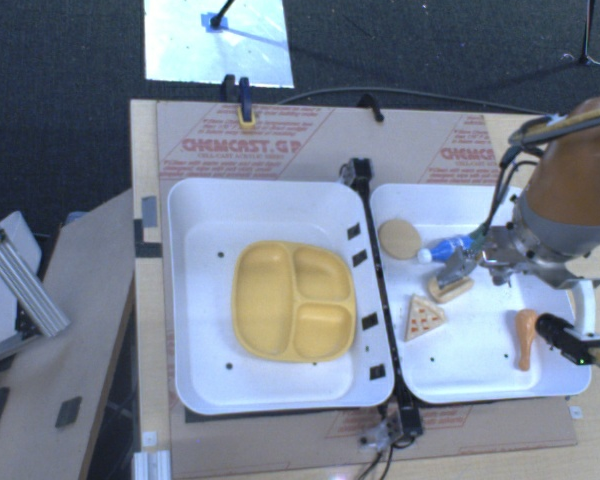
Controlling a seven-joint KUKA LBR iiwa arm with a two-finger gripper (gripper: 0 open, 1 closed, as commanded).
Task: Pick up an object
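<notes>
gripper (461,269) | grip state unclear | over tan bread-like piece (449,288) | right bin (480,373)

The gripper (463,265) hung low in the right bin (480,373), its tips at a tan, bread-like piece (450,288) just below it. A blue-and-white bottle (442,249) lay just above it, a round tan disc (400,238) further left, a pizza slice (423,318) below-left, an orange drumstick (525,338) below-right. A yellow divided tray (293,301) sat well left, in the left bin (205,368).
</notes>
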